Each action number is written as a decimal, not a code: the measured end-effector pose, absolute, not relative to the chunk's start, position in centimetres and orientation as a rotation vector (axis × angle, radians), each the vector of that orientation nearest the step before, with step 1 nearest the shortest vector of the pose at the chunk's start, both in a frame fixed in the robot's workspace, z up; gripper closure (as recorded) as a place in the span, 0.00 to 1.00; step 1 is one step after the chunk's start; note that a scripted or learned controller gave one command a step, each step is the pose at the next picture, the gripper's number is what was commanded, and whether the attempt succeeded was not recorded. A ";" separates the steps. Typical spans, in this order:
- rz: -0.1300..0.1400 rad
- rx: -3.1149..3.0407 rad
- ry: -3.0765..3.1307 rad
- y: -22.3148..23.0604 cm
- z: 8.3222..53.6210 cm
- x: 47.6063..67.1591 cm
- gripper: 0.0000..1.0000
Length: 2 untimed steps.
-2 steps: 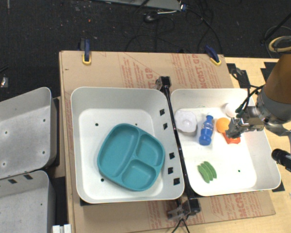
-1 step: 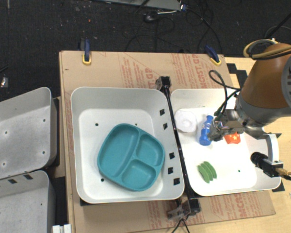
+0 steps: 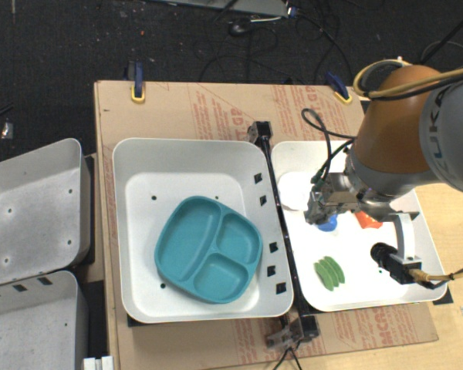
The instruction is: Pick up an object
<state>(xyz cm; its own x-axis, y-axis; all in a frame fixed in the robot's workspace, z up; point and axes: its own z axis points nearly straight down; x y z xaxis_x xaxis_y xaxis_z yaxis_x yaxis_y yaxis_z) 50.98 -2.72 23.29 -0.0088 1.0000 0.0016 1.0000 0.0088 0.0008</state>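
Camera view is showing the gripper (image 3: 322,213) hanging low in the right bin (image 3: 355,302), near the divider between the bins; whether its fingers are spread, I cannot tell. A blue object (image 3: 327,223) is peeking out right beneath it, an orange one (image 3: 366,220) just beside. A green object (image 3: 329,272) is lying apart, nearer the front rim, its long axis running diagonally. A teal plate (image 3: 208,249) is sitting in the left bin (image 3: 139,168).

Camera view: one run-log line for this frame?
gripper: low in right bin, over blue object | green object: loose | left bin: teal divided plate
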 end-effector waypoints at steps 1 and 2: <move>-0.001 -2.212 -2.230 2.1 23.2 51.5 1.00; -0.002 -2.210 -2.231 7.7 23.9 51.5 1.00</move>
